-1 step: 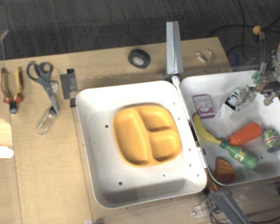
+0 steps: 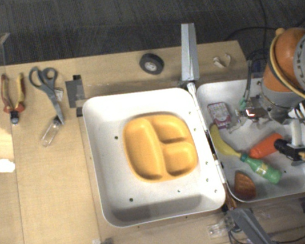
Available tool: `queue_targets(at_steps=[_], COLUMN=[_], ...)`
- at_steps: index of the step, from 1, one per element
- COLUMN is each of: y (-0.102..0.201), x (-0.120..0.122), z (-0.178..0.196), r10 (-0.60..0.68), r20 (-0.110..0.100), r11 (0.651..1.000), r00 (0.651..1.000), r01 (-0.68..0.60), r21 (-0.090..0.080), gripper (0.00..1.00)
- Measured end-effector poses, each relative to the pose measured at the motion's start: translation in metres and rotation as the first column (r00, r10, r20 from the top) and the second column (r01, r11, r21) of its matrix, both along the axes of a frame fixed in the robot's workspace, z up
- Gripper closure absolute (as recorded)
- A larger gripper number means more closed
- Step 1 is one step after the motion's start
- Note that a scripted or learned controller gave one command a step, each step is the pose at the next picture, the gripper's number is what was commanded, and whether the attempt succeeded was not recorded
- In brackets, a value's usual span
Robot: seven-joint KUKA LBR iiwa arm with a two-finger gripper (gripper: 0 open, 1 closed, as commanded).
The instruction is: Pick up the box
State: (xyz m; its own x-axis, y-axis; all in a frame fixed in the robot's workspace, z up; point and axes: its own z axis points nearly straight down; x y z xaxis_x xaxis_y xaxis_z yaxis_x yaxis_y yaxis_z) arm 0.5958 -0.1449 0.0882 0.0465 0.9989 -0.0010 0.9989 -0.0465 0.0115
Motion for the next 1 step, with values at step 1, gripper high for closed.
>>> queue_targets(at_steps=[1], y=[0.0592], x=[0.0500], z=[0.0000], r10=[0.086], r20=[-0.002], r11=[0.996], r00=[0.996], r01=[-0.086], r21=[-0.004], gripper=[0.00])
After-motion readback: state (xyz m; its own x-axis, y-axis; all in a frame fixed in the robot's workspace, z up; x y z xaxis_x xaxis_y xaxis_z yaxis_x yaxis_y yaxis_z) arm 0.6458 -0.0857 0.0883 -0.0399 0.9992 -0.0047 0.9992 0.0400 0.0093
